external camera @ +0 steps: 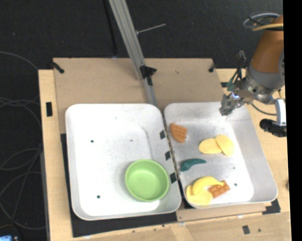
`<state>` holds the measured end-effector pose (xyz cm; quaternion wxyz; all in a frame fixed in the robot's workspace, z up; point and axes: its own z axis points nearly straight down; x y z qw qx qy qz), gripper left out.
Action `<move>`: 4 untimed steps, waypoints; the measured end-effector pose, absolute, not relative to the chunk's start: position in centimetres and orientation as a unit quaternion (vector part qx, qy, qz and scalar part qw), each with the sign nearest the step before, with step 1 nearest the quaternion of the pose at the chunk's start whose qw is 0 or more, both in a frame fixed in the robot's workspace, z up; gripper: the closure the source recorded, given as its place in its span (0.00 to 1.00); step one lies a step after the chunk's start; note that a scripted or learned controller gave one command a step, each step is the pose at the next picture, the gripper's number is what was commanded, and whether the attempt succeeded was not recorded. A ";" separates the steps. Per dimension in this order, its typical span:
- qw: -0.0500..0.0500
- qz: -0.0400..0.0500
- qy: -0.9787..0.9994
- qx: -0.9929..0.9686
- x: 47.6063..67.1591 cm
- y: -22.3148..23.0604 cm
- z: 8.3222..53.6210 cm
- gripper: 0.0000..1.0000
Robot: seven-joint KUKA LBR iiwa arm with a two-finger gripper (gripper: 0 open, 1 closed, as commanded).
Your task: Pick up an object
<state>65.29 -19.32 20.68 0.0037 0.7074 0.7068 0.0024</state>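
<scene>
A single fixed camera looks down from above at a slant on the tan surface [105, 79], far enough back to take in both shallow white bins whole: the left bin [99, 124] and the right bin [243, 134] sit side by side near frame centre. Dark floor with loose cables borders the top and left. The grey-and-orange arm [265, 59] enters from the right edge, and a metal pole [131, 39] slants down from the top toward the bins.
</scene>
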 end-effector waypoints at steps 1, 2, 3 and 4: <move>0.004 0.002 0.708 0.706 65.4 -19.4 26.2 1.00; 0.000 0.000 0.709 0.705 65.4 -14.9 25.2 1.00; 0.000 0.000 0.709 0.705 65.3 -10.0 24.1 1.00; 0.000 0.000 0.710 0.705 65.3 -4.1 23.4 1.00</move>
